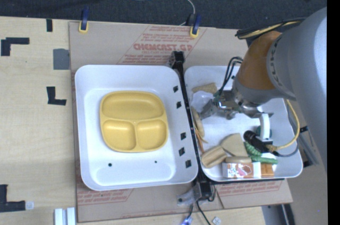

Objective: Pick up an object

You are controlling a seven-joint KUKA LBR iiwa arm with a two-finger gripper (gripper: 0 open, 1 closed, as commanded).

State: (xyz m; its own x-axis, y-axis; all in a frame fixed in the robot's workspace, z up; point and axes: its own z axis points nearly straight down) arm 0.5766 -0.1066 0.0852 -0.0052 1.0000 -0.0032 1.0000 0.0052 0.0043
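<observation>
My gripper (211, 108) hangs low over the left half of the right bin (281, 112), with the grey arm and its orange band reaching in from the right. A pale tan piece (205, 89) lies just behind it. Thin tan sticks (198, 127) lie along the bin's left wall, just in front of the gripper. Nearer the front lie a tan wooden block (213, 156) and a rounded tan piece (234, 143). Nothing shows held in the gripper.
A flat red-and-white box (241, 169) lies at the right bin's front edge, with a green thing (261, 156) and an orange piece (269, 169) beside it. The left bin (90, 165) holds a yellow divided plate (134, 121). A black divider (183, 112) separates the bins.
</observation>
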